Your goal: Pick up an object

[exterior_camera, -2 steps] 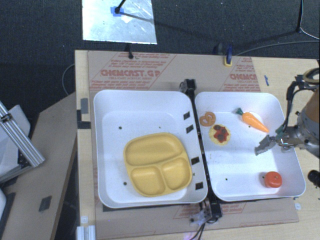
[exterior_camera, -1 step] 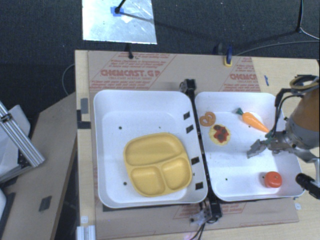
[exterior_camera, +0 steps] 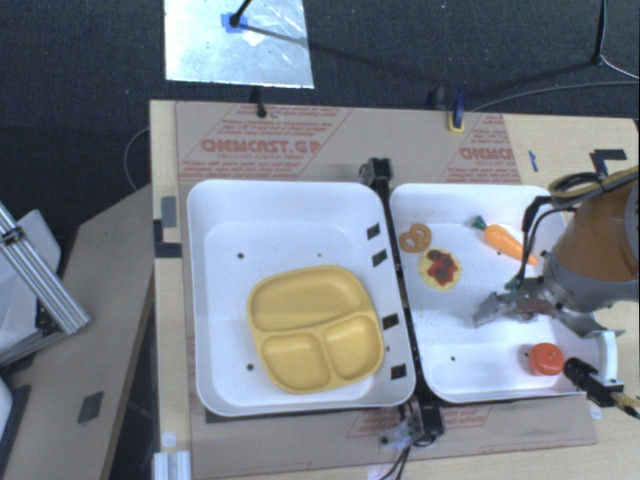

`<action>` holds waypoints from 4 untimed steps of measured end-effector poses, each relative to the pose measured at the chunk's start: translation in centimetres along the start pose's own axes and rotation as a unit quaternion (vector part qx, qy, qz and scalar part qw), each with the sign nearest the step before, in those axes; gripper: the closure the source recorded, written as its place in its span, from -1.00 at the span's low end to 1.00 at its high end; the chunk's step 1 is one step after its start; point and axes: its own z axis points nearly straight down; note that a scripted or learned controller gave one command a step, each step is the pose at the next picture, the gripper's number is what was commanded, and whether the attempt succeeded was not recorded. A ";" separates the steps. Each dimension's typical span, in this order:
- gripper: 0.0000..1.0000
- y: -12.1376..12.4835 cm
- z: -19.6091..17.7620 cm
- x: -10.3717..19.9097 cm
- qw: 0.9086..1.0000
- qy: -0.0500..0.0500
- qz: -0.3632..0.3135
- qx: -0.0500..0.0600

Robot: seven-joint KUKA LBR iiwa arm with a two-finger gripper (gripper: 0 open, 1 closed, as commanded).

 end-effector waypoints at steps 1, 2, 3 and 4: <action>1.00 0.1 -1.4 -0.1 1.000 -0.001 0.000 -0.003; 1.00 -0.2 -7.7 -0.1 1.000 -0.002 -0.001 -0.005; 1.00 -0.8 -13.7 -0.5 1.000 -0.002 -0.001 -0.005; 1.00 -0.6 -18.4 -0.5 1.000 -0.002 -0.002 -0.005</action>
